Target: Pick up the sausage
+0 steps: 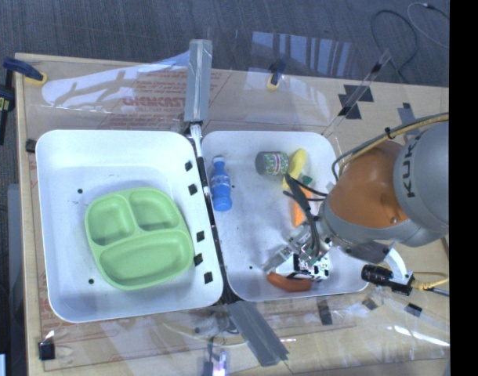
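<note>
Low in the frame, right of centre, the sausage (290,282) lies flat on the floor of the right bin (247,233), close to that bin's lower wall; it is reddish-brown and runs roughly left to right. Just above it sits the gripper (304,258), its metal fingers pointing down and leftward toward the sausage, touching or nearly touching its upper side; the fingers are too cluttered with wiring and glare to read, so whether the jaws stand wide, narrow or closed on anything I cannot tell; the sausage rests on the bin floor. Behind the gripper the arm (396,194) fills the right side of the frame, its orange band above the wrist; an orange carrot-like piece (298,204) lies partly under the wrist. Toward the upper middle of the right bin are a small green-labelled can (271,163) on its side and, just right of it, a yellow banana (297,164); a blue bottle (221,184) lies near the bin's left wall. At centre left, the left bin (59,163) holds a green divided plate (139,237).
</note>
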{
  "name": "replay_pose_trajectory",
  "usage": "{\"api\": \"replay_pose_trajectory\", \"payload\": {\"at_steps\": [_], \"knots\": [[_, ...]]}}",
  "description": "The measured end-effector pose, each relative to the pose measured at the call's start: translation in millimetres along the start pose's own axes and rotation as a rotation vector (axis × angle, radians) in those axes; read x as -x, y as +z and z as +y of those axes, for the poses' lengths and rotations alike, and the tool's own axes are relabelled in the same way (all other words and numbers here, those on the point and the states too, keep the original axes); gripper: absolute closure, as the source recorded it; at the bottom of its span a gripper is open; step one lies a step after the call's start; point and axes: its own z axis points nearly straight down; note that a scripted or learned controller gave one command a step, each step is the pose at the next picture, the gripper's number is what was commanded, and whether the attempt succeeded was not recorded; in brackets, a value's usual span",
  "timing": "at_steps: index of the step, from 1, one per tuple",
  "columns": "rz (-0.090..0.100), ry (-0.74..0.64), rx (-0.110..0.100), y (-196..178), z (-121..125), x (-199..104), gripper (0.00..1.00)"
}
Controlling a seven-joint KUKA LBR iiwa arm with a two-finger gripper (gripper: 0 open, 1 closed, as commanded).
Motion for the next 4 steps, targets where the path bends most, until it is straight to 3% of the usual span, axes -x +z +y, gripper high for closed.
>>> {"api": "replay_pose_trajectory", "payload": {"at_steps": [1, 2, 4], "knots": [[-0.003, -0.005, 0.002, -10.1, 0.9, 0.8, 1.00], [-0.004, -0.005, 0.001, -10.1, 0.8, 0.8, 0.00], [-0.004, -0.005, 0.001, -10.1, 0.9, 0.8, 0.00]]}}
